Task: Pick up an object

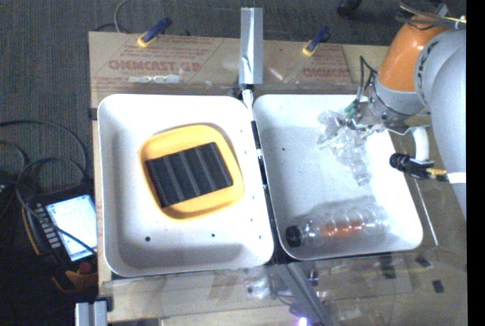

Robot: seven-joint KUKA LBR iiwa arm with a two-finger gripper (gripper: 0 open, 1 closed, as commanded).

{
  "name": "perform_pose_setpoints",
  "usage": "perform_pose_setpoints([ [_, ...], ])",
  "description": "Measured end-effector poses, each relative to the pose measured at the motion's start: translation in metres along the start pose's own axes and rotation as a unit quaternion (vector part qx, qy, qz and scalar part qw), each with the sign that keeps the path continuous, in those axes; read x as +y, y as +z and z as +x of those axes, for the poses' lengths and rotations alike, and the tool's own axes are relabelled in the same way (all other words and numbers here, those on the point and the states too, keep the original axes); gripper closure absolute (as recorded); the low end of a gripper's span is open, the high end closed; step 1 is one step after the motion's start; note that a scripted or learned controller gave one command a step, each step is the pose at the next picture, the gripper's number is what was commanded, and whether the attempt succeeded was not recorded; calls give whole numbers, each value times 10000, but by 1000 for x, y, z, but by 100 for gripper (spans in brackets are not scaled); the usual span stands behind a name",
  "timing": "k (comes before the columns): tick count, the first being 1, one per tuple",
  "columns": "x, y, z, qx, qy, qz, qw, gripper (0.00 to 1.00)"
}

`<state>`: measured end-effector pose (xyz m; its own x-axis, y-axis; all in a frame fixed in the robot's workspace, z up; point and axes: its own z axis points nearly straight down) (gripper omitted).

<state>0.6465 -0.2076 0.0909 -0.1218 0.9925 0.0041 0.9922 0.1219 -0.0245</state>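
A yellow tray-like object (pixel 193 169) with a black ridged insert lies in the middle of the left bin (pixel 121 120). Along the front wall of the right bin (pixel 295 120) a clear plastic bottle (pixel 337 228) with a dark cap lies on its side, cap to the left. My gripper (pixel 350 136) hangs low over the back right part of the right bin, below the orange band (pixel 405 59) of the arm. It looks pale and translucent against the white floor. It stands well behind the bottle and apart from it.
A metal post (pixel 251 44) stands behind the seam between the bins. Two blue clamps (pixel 154 31) hold the cardboard at the back. A handheld screen (pixel 64 222) and cables lie on the floor to the left.
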Motion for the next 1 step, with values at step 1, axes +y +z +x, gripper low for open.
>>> perform_pose_setpoints([
  [1,-4,-7,-2,-10,10,65,10000,100],
])
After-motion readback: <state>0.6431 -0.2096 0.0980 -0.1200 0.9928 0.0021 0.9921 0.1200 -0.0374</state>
